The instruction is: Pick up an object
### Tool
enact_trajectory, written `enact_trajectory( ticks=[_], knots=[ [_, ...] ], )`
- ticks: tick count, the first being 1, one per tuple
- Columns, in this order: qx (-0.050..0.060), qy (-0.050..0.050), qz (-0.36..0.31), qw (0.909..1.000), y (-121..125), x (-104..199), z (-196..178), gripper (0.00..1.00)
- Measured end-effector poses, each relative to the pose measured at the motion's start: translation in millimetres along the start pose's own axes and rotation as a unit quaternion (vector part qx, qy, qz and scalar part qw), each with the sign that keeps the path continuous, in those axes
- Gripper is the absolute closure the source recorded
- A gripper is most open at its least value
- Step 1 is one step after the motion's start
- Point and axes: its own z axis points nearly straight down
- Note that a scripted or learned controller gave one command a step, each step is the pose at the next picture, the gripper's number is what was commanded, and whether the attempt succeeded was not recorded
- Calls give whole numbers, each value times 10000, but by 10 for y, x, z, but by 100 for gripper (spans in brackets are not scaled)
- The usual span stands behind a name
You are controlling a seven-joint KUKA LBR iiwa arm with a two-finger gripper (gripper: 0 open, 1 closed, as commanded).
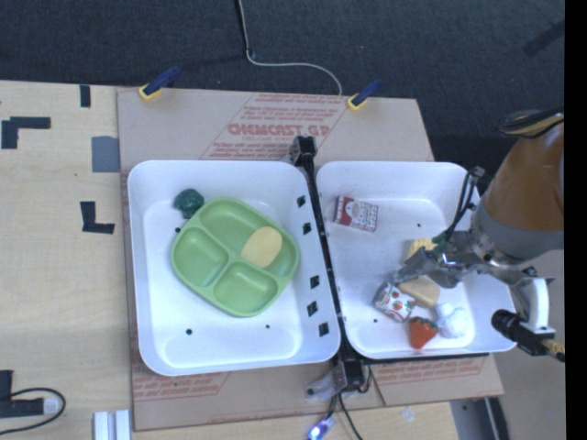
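My gripper (424, 266) hangs low in the right bin (385, 177), over a cluster of small items near its front right. Beneath and beside it lie a pale cheese wedge (422, 292), a small red and white carton (393, 302), a red strawberry (422, 334) and a white lump (451, 319). A yellow piece (420, 247) peeks out just behind the gripper. A red and white packet (356, 214) lies apart, toward the bin's back left. Nothing is visibly lifted off the bin floor.
The left bin (156, 246) holds a green divided plate (229, 264) with a yellow oval (263, 246) on it, and a dark green object (189, 202) at the back left. A black divider (316, 246) runs between the bins. The arm's orange band (532, 181) rises at the right.
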Motion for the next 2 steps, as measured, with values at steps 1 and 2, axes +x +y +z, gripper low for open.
enact_trajectory(
  ticks=[1, 2],
  knots=[
    [-64, 2, -15, 10000, 192, 348, 915, 0],
    [13, 9, -5, 10000, 145, 347, 877, 100]
  ],
)
